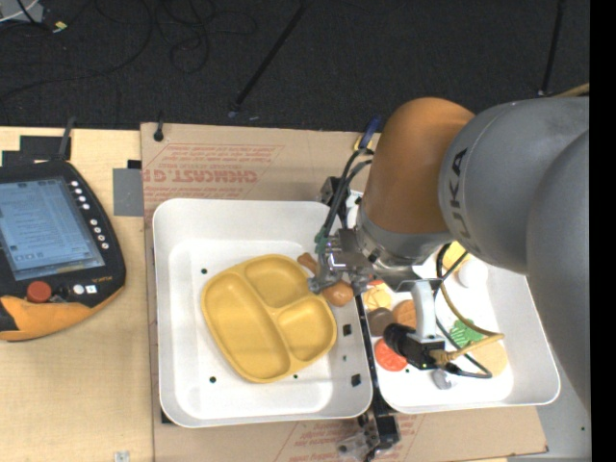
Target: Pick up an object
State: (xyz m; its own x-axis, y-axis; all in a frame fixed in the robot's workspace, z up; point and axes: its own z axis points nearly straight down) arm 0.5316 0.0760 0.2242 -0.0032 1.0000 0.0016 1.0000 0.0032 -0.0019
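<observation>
Cardboard covers the bench under two white bins (183,258). Lying in the left bin, a yellow divided plate (265,316) looks light, stiff and slick, so its raised rim is probably the best hold. Near the plate's right edge hangs the gripper (332,272); whether it grips anything, I cannot tell.

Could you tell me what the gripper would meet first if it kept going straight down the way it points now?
Probably the small brown object just under the gripper, at the yellow divided plate's right edge near the bins' shared wall. Depth is unclear from this slanted view.
</observation>
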